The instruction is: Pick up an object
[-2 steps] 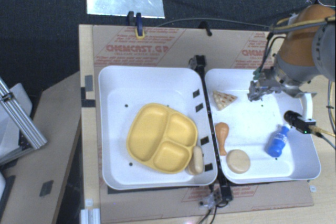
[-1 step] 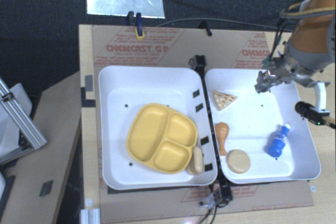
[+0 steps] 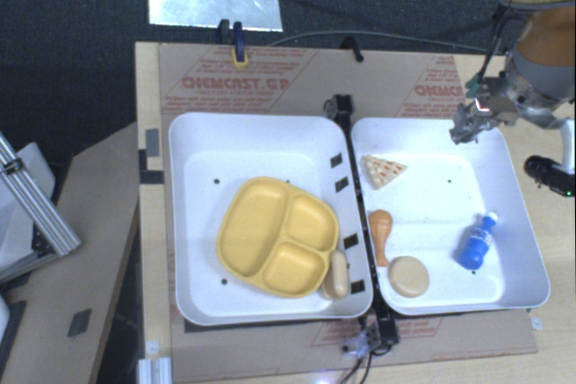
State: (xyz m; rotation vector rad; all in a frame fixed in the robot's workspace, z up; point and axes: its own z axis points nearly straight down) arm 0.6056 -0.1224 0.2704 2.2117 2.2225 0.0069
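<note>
From the fixed camera above the desk [image 3: 108, 193], two white bins sit side by side. The left bin [image 3: 198, 148] holds a yellow divided tray [image 3: 277, 236] lying flat, with a pale bread roll [image 3: 337, 274] tucked against its near right corner. The right bin [image 3: 513, 193] carries the looser pieces, well spread out so each can be taken singly: a pizza slice [image 3: 383, 170] at the far left, a brown drumstick-like piece [image 3: 382, 234] along the left wall, a round tan bun [image 3: 409, 275] near it at the front, and a blue bottle [image 3: 476, 242] lying tilted towards the right.

The gripper [image 3: 470, 123] hangs above the far right rim of the right bin, the arm reaching in from the right. It is apart from every object and carries nothing; whether the jaws are spread or closed, I cannot tell at this size.

No pick seems begun. The pizza slice looks the closest candidate, though flat and likely hard to pinch.
</note>
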